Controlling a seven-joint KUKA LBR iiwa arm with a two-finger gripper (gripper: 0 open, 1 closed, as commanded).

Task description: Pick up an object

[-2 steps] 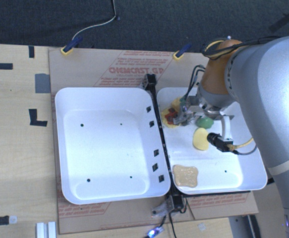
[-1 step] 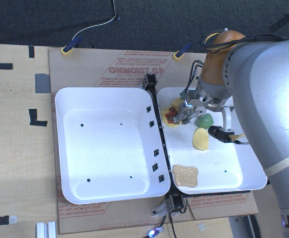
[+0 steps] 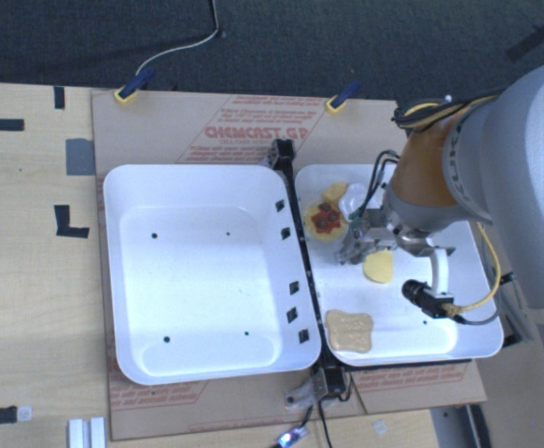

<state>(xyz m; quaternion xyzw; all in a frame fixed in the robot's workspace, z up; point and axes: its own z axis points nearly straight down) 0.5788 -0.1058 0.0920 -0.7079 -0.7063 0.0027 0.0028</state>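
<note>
Behind the bins, "CHEMCAST GP" board (image 3: pixel 253 131)

Two white bins: one at centre left (image 3: pixel 197 269), one at centre right (image 3: pixel 458 339). The right bin holds three items: a yellow-and-red piece (image 3: pixel 326 217), a round yellow piece (image 3: pixel 379 268) and a tan slice (image 3: pixel 349 330). Two clamps sit along the top: one (image 3: pixel 132 87), another (image 3: pixel 343 96).

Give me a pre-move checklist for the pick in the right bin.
1. End effector is over the right bin: ok.
2. Something is held between its fingers: cannot tell.
3. Targets within the bin: yellow round piece, tan bread-like piece, yellow-and-red piece: ok.
4. Yellow round piece lies close beside the end effector: ok.
5. Cable near the wrist hangs free of the objects: ok.
</note>
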